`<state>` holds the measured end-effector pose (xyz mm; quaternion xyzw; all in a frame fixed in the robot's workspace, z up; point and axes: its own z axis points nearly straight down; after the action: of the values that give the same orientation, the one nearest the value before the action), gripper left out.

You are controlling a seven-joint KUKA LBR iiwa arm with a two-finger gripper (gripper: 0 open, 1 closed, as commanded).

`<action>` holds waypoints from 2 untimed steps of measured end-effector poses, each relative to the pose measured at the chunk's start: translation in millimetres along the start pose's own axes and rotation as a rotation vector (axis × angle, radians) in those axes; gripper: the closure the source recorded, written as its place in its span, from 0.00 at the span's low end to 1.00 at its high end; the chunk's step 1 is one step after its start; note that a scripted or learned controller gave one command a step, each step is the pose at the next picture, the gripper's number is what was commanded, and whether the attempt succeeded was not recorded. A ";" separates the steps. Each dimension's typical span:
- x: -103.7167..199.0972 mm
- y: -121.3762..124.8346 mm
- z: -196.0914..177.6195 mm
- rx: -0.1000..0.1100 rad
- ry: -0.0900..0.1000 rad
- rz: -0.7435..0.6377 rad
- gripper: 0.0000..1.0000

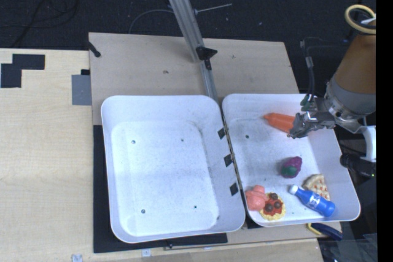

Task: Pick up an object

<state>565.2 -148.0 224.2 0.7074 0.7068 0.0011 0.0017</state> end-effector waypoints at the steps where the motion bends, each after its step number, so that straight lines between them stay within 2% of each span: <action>1: -0.5 -0.1 -1.9 0.005 0.001 0.000 1.00; 2: 50.3 14.6 -2.0 0.004 0.001 -0.004 1.00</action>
<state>579.9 -97.8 226.2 0.7060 0.7083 -0.0002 -0.0002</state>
